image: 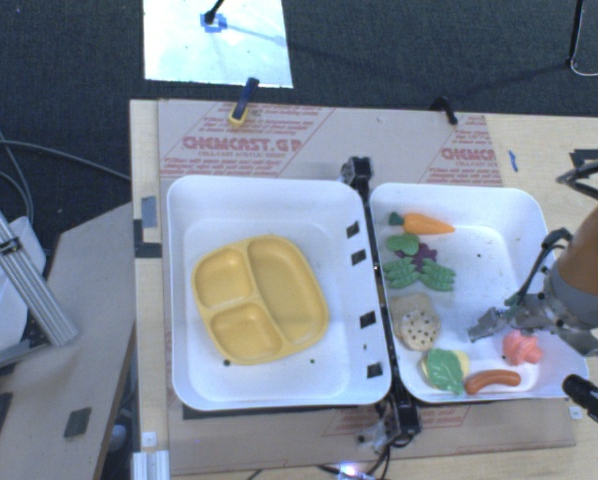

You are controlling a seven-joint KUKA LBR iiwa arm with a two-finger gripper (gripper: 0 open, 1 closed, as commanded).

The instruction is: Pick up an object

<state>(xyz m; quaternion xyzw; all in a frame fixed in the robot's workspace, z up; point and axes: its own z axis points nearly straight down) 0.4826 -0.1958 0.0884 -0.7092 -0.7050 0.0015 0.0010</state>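
While the arm reaches in from the right, I see its gripper (pixel 499 320) low over the right bin (pixel 509 208) — whether it is open or closed I cannot tell, nor that it has hold of anything. Just beside it lies a pink toy (pixel 522 348), with a sausage (pixel 491 379) near the front wall. A yellow divided tray (pixel 260 297) sits in the left bin (pixel 269 193).

Even, soft overhead light; the white bins (pixel 279 193) glare slightly, shadows are faint, and the whole view looks a little grainy and soft.
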